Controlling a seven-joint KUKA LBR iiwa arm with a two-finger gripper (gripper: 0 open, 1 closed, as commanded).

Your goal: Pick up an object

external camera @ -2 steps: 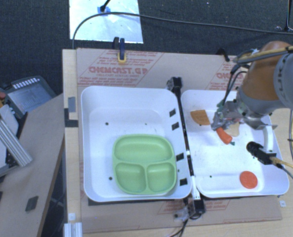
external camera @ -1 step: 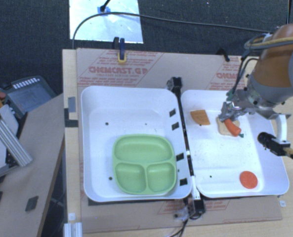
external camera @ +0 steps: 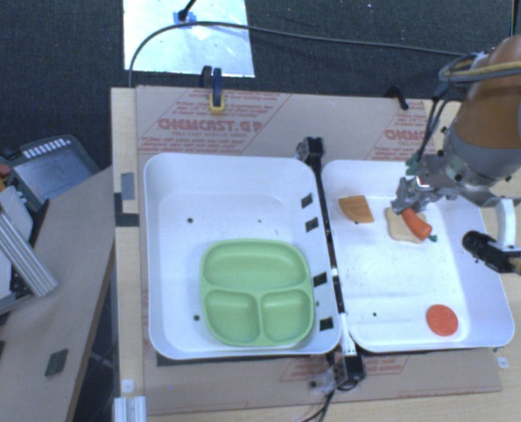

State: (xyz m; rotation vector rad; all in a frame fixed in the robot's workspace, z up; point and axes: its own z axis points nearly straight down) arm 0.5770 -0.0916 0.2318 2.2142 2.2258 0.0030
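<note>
fingers: cannot tell from the camera view whether they are apart or together; the gripper [external camera: 411,202] is small and dark against the bin floor, and its tips merge with the objects under it.

landmark: the divider [external camera: 323,236], the black strip where the two white bins meet.

right of the divider, in the right bin [external camera: 480,323]:
- gripper sits in the far half of the bin, right of the divider, directly over a pale flat piece [external camera: 399,227] and an orange-red carrot-like object [external camera: 417,227]. the carrot-like object lies tilted on the pale piece, touching it. contact between gripper and either object cannot be confirmed.
- tan toast-like slice [external camera: 356,209] lies flat, nearer the divider than the gripper, apart from the pale piece.
- red-orange round disc [external camera: 443,320] lies at the near right part of the bin, well apart from the divider and from the gripper.

left of the divider, in the left bin [external camera: 168,236]:
- green three-compartment tray [external camera: 257,292] lies flat in the near half, its right edge near the divider.

arm [external camera: 497,104] enters from the right, orange band above grey wrist, angled down toward the right bin.
</note>
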